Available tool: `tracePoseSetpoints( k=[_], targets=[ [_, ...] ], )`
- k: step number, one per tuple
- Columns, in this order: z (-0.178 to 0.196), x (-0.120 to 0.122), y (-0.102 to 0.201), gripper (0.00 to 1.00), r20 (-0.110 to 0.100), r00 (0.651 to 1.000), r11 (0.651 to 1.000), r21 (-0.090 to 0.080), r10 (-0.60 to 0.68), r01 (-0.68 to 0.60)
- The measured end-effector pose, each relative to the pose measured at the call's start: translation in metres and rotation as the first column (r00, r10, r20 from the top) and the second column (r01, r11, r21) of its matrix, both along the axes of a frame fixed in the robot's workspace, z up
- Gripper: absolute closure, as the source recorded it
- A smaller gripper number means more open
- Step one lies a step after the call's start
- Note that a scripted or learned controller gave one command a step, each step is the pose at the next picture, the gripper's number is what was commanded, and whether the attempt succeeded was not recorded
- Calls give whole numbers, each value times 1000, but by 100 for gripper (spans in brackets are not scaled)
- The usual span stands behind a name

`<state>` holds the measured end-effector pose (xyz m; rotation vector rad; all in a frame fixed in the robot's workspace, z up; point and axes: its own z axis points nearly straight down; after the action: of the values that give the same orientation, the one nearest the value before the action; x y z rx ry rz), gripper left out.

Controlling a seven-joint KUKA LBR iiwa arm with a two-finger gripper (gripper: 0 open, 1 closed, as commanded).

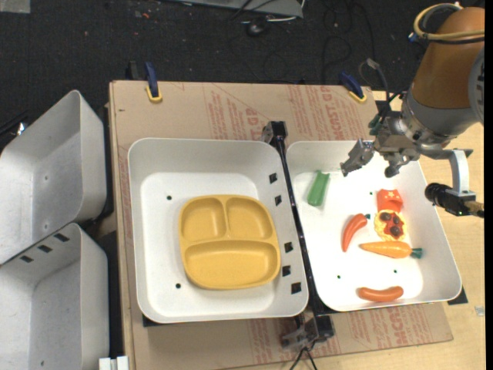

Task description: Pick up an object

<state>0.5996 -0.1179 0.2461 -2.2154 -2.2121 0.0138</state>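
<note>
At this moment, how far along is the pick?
Nothing looks picked yet. The end effector hovers open over the right bin's far edge, with nothing between its fingers. The green piece, red pepper, carrot and sausage lie on the bin floor. Descending and grasping remain.

Right bin [323,284] contents: green piece [317,188] tilted near left wall, far half. Red chili [353,230] mid-bin, slanted. Pizza slice [390,216] with dark toppings just right of it, toward right wall. Carrot [389,249] lying flat just below the slice. Sausage [380,292] flat near the near edge.
</note>
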Motion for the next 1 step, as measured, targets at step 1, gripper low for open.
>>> tracePoseSetpoints(
  k=[1],
  targets=[
    [8, 2, 0, 0, 14, 1000, 1000, -2, 3, -3]
  ],
)
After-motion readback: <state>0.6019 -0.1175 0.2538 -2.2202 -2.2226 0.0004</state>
